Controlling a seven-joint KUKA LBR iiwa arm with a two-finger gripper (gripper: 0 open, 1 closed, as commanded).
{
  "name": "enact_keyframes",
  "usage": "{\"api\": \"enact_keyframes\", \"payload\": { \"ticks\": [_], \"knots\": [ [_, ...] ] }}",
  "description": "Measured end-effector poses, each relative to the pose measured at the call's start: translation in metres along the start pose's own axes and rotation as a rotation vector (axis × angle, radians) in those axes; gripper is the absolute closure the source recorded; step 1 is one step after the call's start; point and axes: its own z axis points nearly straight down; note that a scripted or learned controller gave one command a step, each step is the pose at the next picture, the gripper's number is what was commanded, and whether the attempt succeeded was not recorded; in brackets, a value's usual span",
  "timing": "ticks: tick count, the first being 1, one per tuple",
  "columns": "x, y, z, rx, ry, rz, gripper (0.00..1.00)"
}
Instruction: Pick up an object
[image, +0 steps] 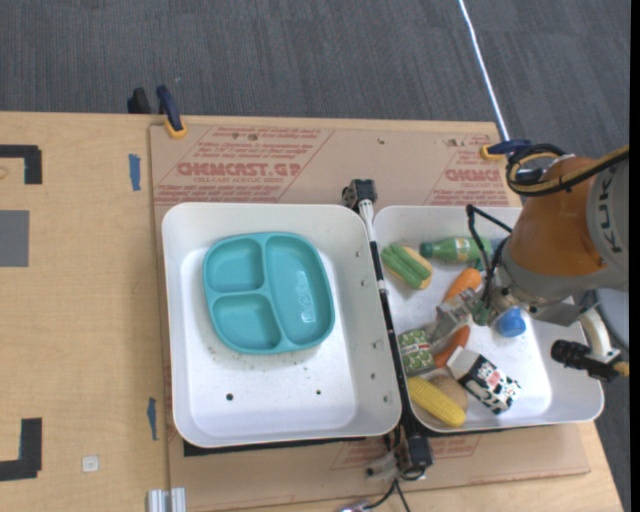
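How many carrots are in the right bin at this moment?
2. One carrot lies near the bin's middle, just left of the gripper. The other carrot lies lower, beside the black-and-white carton. The arm may hide more.

A light wooden bench (70, 330) topped with a printed cardboard sheet (300, 160) stands on dark grey carpet (300, 50), which lies beyond the end effector.

Gripper (452, 322) low among toys in right bin (575, 405)
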Motion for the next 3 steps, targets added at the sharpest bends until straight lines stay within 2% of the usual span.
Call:
{"api": "enact_keyframes", "payload": {
  "ticks": [1, 2, 3],
  "knots": [
    [-0.001, 0.02, 0.008, -0.006, -0.007, -0.129, 1.0],
    [0.001, 0.021, 0.009, -0.006, -0.004, -0.131, 0.0],
    [-0.046, 0.076, 0.01, 0.009, 0.012, 0.048, 0.0]
  ]
}}
